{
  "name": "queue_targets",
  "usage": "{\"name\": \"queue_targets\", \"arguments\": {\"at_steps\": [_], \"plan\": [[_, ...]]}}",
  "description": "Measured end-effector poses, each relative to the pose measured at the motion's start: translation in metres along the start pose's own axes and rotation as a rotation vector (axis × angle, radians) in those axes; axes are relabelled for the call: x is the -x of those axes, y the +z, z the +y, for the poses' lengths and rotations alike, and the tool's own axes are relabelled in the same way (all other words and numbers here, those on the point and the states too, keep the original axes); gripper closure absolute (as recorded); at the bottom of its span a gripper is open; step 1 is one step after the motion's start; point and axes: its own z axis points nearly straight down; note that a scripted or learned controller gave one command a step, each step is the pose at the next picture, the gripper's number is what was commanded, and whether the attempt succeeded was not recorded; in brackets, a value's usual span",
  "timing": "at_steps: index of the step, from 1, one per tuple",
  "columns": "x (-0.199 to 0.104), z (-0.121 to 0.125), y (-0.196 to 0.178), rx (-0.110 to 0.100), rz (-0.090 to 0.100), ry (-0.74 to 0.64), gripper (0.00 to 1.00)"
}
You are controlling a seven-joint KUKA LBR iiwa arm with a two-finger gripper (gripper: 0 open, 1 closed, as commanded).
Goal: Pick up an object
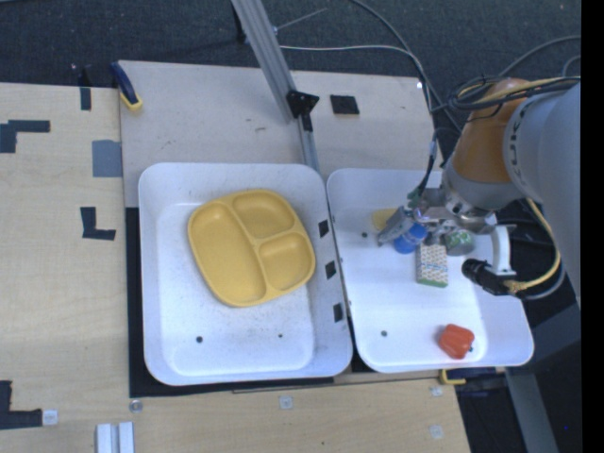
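Both bins are white: the left bin (pixel 160 253) carries a plain yellow divided plate (pixel 251 245), its floor marked with a few small dark specks. In the right bin (pixel 377 338), an orange-red object (pixel 456 341) lies at about five o'clock. A small box (pixel 433 265) with a fine green-and-white speckled pattern sits near centre, a blue object (pixel 409 241) at its ten o'clock. The arm (pixel 538 144) is grey with an orange band (pixel 481 144). The bench (pixel 57 281) is pale wood-coloured with black tape patches.
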Motion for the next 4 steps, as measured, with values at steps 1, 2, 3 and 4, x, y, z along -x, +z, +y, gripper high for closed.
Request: {"name": "queue_targets", "arguments": {"at_steps": [1, 2, 3, 4], "plan": [[0.001, 0.003, 0.02, 0.016, -0.005, -0.001, 0.0], [0.0, 0.002, 0.011, 0.012, -0.005, -0.001, 1.0], [-0.009, 0.008, -0.045, 0.009, 0.0, -0.001, 1.0], [-0.002, 0.013, -0.092, 0.009, 0.0, 0.0, 1.0]]}}
